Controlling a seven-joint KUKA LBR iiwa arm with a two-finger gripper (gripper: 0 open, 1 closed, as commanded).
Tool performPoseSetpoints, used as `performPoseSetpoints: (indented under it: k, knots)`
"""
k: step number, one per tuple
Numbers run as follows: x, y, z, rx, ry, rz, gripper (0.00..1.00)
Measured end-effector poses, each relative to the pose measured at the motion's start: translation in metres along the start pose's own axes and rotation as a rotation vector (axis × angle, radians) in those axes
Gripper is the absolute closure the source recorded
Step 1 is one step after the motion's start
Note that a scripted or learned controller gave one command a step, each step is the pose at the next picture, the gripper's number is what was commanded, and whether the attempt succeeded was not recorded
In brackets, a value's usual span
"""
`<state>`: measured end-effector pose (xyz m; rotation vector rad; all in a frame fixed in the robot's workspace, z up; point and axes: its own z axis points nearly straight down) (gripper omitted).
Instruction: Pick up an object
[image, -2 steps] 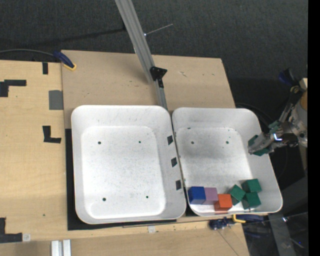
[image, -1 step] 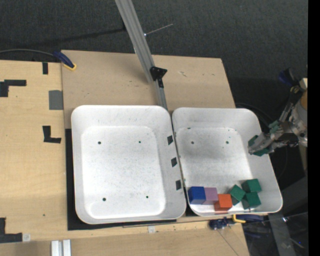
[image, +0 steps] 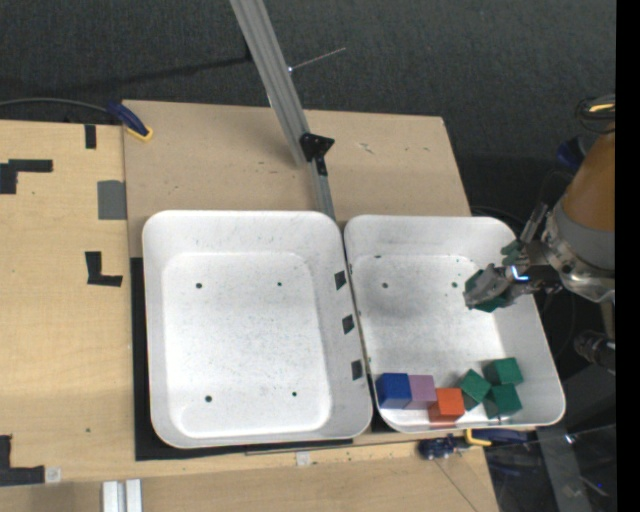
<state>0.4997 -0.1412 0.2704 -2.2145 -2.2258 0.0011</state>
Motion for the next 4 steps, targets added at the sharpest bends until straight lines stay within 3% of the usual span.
performPoseSetpoints:
  k: [1, 4]
  knots:
    - [0.048, 0.003, 0.002, 0.001, 0.0, 0.003, 1.0]
    - [0.219, 0.05, 0.014, 0.001, 0.0, -0.002, 1.0]
